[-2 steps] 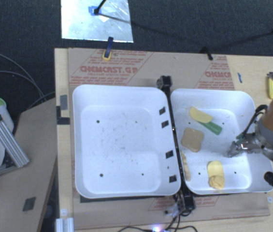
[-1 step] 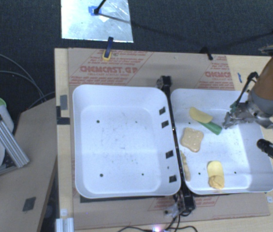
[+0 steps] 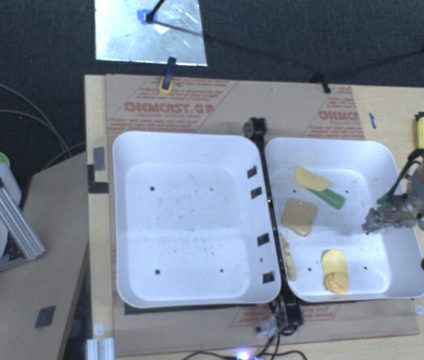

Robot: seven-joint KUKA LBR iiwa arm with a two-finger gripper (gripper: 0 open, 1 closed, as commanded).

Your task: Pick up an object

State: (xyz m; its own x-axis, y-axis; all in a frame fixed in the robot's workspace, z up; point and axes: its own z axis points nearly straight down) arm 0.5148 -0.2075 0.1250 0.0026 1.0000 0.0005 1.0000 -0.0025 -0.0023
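Hovering low over the right bin (image 3: 403, 223), the hand (image 3: 373, 222) is showing no clear finger state, while a tan block (image 3: 299, 216) is lying near the divider.

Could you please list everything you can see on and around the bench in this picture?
Bins: two, white, side by side on the bench; left bin, right bin.
Yellow piece with green handle: one, upper middle of the right bin.
Tan block: one, tan, right bin, near the divider.
Yellow lump: one, pale yellow, front of the right bin.
Small pale piece: one, right bin, against the divider; too small to identify.
Board: one, brown with red lettering, under the bins.
Metal sheet: one, silver, on the dark floor beyond the bench.
Claw: one, grey, over the right bin's right side, holding nothing visible.
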